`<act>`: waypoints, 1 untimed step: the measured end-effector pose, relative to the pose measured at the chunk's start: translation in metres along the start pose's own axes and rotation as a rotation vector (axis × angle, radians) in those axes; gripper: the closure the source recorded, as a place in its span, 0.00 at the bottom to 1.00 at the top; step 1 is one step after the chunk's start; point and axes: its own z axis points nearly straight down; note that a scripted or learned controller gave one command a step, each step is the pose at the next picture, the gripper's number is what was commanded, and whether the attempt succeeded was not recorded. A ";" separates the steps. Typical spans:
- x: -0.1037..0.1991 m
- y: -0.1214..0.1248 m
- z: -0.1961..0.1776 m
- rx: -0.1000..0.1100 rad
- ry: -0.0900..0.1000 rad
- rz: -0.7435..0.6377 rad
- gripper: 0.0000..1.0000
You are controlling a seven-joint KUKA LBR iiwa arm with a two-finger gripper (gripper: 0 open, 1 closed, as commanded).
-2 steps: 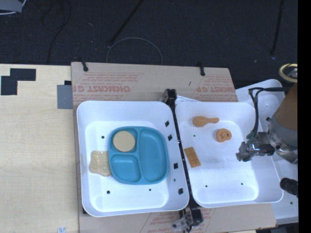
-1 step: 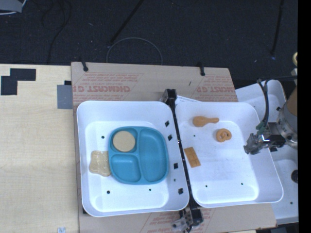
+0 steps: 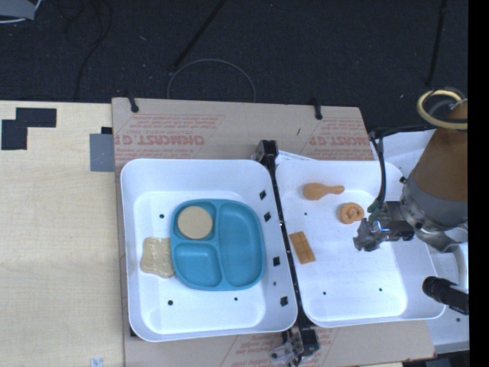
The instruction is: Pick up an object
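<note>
The gripper is hovering over the right bin; whether it is open I cannot tell. The swirled pastry is lying just far-left of it.

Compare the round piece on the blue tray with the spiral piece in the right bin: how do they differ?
The round piece is pale tan, flat and smooth; the spiral piece is darker orange-brown and coiled. The round piece looks larger across. It lies in a compartment of the blue tray in the left bin, while the spiral piece rests on the bare floor of the right bin, close to the gripper. Both look like toy food.
</note>
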 end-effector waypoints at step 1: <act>0.047 -0.003 0.014 0.001 0.000 0.000 1.00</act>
